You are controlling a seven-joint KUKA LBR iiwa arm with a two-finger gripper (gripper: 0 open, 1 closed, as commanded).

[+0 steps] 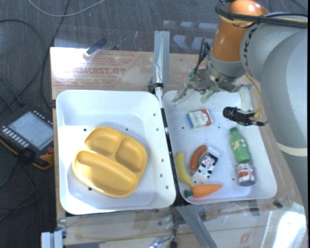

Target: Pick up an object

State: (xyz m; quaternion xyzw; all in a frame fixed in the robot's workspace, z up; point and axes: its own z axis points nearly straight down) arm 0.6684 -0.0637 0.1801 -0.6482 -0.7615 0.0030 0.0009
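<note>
Two-finger gripper (195,90) spread wide, holding nothing, hovering over the right white bin's (268,189) far edge. Nearest pick: small orange-and-white carton (199,119), just below. Pickup not started.

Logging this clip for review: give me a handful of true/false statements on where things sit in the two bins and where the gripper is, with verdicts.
1. The yellow divided tray lies in the left bin. True.
2. The green bottle lies in the left bin. False: it lies in the right bin, near that bin's right side.
3. The gripper is at the far edge of the right bin, with nothing between its fingers. True.
4. The carrot lies at the far end of the right bin. False: it lies at the near end, beside the banana.
5. The small blue-and-white carton is the item closest to the gripper. True.
</note>
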